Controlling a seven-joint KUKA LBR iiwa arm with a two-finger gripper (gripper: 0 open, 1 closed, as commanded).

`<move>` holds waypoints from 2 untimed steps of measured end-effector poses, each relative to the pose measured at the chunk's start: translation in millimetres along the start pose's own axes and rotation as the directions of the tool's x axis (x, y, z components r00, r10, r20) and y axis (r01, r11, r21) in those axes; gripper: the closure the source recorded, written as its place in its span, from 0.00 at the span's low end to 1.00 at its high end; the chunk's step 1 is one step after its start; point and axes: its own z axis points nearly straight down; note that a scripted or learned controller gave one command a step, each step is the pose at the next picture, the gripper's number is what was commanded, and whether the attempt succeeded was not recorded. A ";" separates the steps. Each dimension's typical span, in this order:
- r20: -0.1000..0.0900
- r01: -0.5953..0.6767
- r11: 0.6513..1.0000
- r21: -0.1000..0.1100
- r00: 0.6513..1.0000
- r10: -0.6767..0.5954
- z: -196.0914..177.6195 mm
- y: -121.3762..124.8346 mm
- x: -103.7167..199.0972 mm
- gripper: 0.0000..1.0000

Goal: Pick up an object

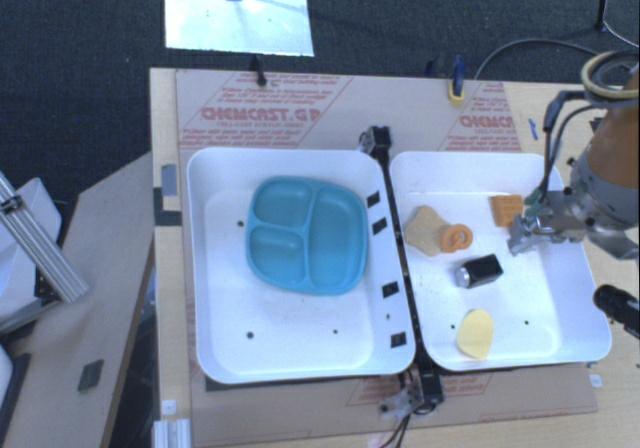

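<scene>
Looking down at a slant on the table [130, 236], the view runs from the left bin [225, 336], which lies well to the left of the claw [527, 233], to the right bin [560, 321], over whose right edge the claw hangs. Farthest from the claw, in the middle of the left bin, rests a blue divided plate [305, 236] with three compartments, lying flat. Between the two bins runs a dark seam with black clips [385, 256], still well left of the claw. Inside the right bin, a tan lump [425, 229] lies to the claw's left at about its own height in the view, and an orange ring-shaped piece [459, 236] touches the lump's right side, nearer the claw. Below and left of the claw lies a small black cylinder with a silver end [479, 270], apart from the orange ring above it. Farther below, toward the bin's near wall, lies a pale yellow oval piece [476, 332], well apart from the claw. Just above and left of the claw sits an orange square block [506, 208], the closest object to it, though whether they touch cannot be told. Nothing is visible between the claw's fingers, and whether they stand apart or together cannot be told at this angle. Right of the claw rises the grey arm [610, 166] with its looped cables.
</scene>
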 end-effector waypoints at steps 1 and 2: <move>-0.002 0.004 1.000 0.002 1.000 -0.004 14.4 19.0 48.0 1.00; -0.002 0.004 1.000 0.001 1.000 -0.004 8.8 30.9 101.2 1.00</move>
